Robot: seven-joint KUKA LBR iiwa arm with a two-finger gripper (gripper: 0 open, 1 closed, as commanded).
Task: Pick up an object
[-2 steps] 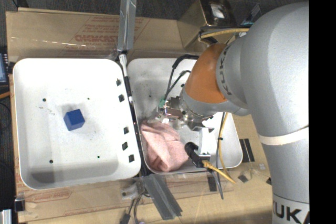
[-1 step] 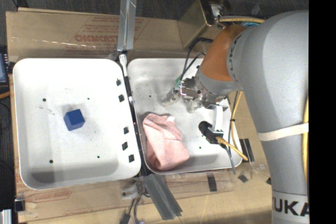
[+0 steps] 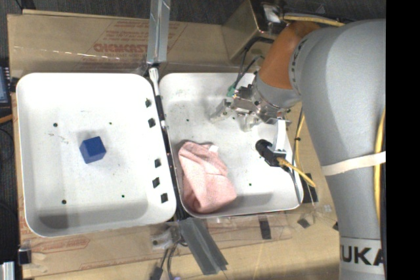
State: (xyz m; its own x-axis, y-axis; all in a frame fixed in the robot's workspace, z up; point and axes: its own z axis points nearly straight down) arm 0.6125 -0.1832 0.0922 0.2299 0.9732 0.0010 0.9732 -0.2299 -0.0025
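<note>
Reaching over right bin (image 3: 197,85), far edge: gripper (image 3: 237,108), finger state cannot be told | pink cloth (image 3: 205,177) crumpled at right bin's near-left corner, apart from gripper | blue cube (image 3: 93,149) mid left bin (image 3: 39,206)

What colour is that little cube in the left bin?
Blue; the cube shows plainly in the camera view.

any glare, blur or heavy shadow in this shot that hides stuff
Camera view: the white bins are bright, nearly washed out; soft shadows lie along the near walls; the gripper is small and blurry, its tips hard to read; the blue cube and pink cloth stay clear.
</note>
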